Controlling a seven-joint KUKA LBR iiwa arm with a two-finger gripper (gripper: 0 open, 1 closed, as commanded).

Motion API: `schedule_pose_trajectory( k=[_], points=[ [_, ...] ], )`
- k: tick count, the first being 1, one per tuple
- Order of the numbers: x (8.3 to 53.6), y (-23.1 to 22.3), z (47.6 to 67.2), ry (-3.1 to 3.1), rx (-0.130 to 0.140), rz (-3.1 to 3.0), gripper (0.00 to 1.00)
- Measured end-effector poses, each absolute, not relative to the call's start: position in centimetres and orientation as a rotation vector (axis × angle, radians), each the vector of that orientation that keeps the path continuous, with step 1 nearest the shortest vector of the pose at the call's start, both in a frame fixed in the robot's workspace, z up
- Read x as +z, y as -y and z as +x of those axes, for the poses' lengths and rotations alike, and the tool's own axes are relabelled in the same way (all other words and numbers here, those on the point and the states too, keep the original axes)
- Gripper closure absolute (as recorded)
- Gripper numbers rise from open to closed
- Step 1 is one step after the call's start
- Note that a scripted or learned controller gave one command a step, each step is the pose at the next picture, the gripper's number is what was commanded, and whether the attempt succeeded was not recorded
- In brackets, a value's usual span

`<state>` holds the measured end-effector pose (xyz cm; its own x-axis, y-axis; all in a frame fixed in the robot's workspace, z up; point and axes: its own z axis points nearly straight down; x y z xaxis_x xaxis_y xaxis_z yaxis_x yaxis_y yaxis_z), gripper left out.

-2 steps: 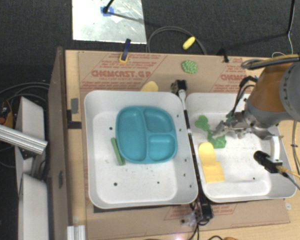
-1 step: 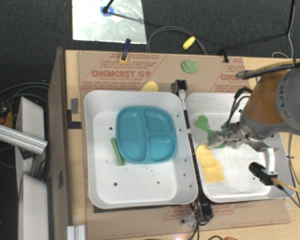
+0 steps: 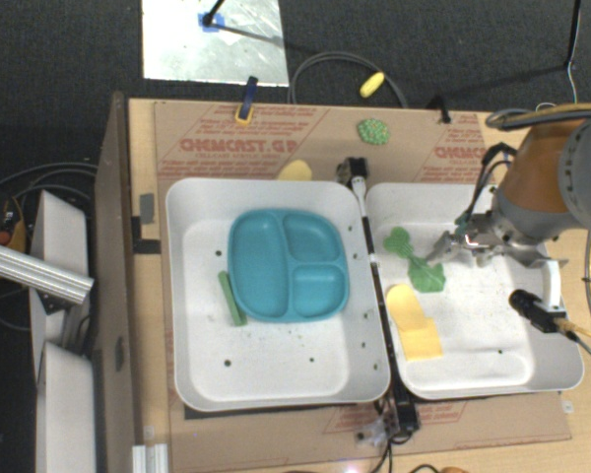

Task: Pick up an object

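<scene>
In the right bin point(image 3: 492, 372) lies a green leafy toy point(image 3: 414, 259) near the left wall, with a yellow block point(image 3: 414, 325) just below it. My gripper point(image 3: 451, 247) hangs low over the right bin, directly right of the green toy and close to its edge. Whether it touches the toy is unclear. The grey arm with its orange band point(image 3: 547, 170) comes in from the right. The left bin point(image 3: 192, 363) holds a teal divided plate point(image 3: 286, 264) and a green stick point(image 3: 231, 299) beside the plate's left edge.
Behind the bins on the cardboard lie a green knobbly ball point(image 3: 373, 131), a yellow piece point(image 3: 295, 171) and a yellow capsule point(image 3: 372, 85). A black clamp point(image 3: 353, 172) sits at the divider's far end. Cables run along the arm at the right bin's right side.
</scene>
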<state>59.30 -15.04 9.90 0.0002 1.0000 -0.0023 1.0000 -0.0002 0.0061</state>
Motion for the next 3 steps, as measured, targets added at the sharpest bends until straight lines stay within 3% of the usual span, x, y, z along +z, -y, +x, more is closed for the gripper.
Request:
schedule_pose_trajectory(
  k=[1, 2, 3],
  points=[
    [8.3, 8.6, 56.5, -2.233, 0.001, 2.216, 0.0],
    [9.5, 9.1, 56.7, -2.225, 0.004, 2.214, 1.0],
    [19.0, 3.2, 56.8, -2.229, 0.011, 2.207, 1.0]
  ],
)
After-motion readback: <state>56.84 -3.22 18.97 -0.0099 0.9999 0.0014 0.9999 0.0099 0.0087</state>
